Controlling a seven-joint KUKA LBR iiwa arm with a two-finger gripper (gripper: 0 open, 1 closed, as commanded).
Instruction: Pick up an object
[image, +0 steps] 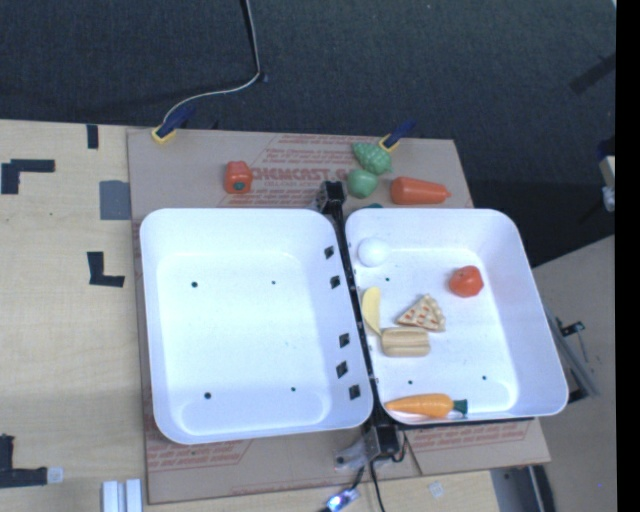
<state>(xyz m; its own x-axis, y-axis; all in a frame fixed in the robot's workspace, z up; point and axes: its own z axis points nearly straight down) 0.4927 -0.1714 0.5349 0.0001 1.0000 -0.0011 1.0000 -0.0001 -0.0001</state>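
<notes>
Across the middle of the frame you have the two white bins side by side on a cardboard sheet (300, 165): the left bin (160, 300) has nothing lying in it, while the right bin (500, 240) holds every candidate for the pick, so judge that as the source side and the left as the likely drop side. Inside the right bin, the biggest item is the carrot (425, 405), lying flat along the lower wall near the bottom of the frame; so close to the rim, it looks awkward to reach. Above it, near the bin's centre, the tan bread roll (405, 343) lies touching or just below the cheese wedge (422, 314), and the yellow banana slice (371, 309) sits just beside them against the dividing wall; that cluster would crowd any approach. The red tomato (465, 281) sits apart toward the right, with bare floor around it, which makes it the cleanest target in my judgement. The white egg (372, 252) rests in the upper left corner, hard against the walls. Beyond the bins, at upper centre, spare toys lie on the cardboard, out of play. As for the gripper, you cannot tell its state from here.
</notes>
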